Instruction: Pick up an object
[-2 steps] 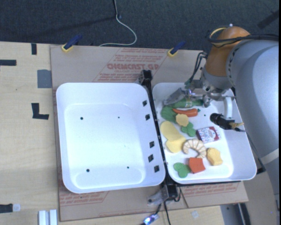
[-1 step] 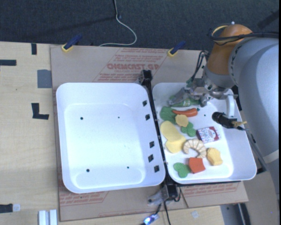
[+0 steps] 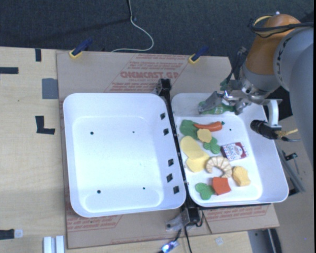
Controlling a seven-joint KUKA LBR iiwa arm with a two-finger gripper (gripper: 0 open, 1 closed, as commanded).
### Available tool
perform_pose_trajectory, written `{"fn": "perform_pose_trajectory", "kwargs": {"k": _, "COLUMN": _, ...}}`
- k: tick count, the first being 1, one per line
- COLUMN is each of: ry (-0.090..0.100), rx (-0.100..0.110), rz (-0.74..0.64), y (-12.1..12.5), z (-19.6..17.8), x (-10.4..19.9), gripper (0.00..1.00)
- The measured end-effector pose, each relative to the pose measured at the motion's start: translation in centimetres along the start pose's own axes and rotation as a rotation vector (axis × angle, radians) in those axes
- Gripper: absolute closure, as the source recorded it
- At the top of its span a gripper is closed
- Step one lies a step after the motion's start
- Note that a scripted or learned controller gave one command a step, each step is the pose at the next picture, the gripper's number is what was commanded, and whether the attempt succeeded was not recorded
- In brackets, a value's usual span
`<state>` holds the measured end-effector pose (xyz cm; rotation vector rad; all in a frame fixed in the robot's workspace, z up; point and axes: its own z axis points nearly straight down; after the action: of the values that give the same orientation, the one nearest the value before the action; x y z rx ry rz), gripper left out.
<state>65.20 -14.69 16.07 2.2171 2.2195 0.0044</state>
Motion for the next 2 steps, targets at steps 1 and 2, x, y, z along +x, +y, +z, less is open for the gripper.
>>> {"fn": "perform_pose_trajectory", "kwargs": {"k": 1, "ry": 0.000, "rx": 0.013, "rz": 0.005, "y": -8.6, "z": 2.7, "x": -2.8, "gripper": 1.00}}
{"fn": "perform_pose_trajectory", "kwargs": {"k": 2, "ry": -0.004, "rx": -0.007, "rz": 0.000, "y": -9.5, "z": 7.2, "x": 4.7, "gripper": 1.00}}
